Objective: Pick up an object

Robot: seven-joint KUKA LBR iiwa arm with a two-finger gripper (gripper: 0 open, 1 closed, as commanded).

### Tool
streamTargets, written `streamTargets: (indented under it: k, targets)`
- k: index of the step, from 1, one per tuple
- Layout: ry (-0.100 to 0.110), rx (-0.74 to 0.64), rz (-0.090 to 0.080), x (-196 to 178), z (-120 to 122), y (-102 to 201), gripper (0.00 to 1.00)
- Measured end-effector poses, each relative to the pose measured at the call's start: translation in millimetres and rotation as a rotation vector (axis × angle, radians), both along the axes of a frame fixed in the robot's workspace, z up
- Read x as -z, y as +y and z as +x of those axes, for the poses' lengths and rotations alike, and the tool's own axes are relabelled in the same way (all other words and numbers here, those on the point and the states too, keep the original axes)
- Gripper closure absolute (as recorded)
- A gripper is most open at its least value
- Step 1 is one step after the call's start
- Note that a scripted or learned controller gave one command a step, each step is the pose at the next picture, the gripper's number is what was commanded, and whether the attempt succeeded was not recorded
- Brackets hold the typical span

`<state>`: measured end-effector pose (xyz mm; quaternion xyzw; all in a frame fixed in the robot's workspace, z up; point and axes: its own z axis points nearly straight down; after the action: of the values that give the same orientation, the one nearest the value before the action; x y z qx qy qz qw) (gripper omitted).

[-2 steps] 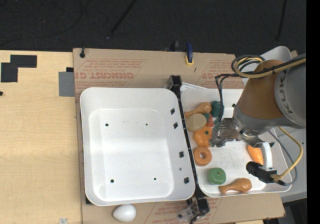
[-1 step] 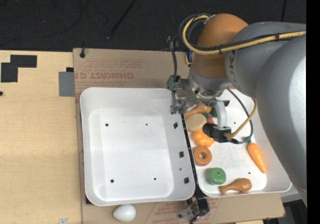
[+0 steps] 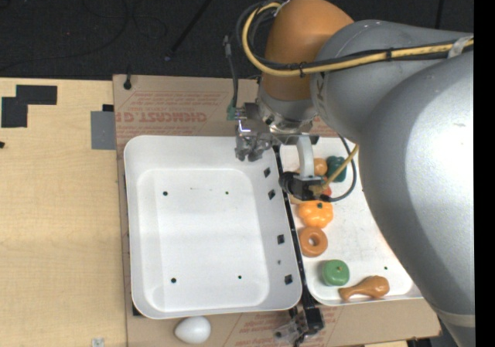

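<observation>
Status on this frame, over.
Gripper over left bin's far right corner. Pumpkin, ring, green piece, gourd lying in right bin. Arm overhangs right bin.

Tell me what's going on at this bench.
The robot arm reaches in from the right, its gripper over the far end of the divide between the bins. Whether it holds anything can't be told. An orange pumpkin, a brown ring, a green piece and a tan gourd lie in the right bin; a white egg lies outside the left bin.
</observation>
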<state>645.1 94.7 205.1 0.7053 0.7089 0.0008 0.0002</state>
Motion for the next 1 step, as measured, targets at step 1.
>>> streamTargets:
  k: [1]
  targets:
    - [0.003,0.0,0.0,-2.7,-1.6,67.5,1.0]
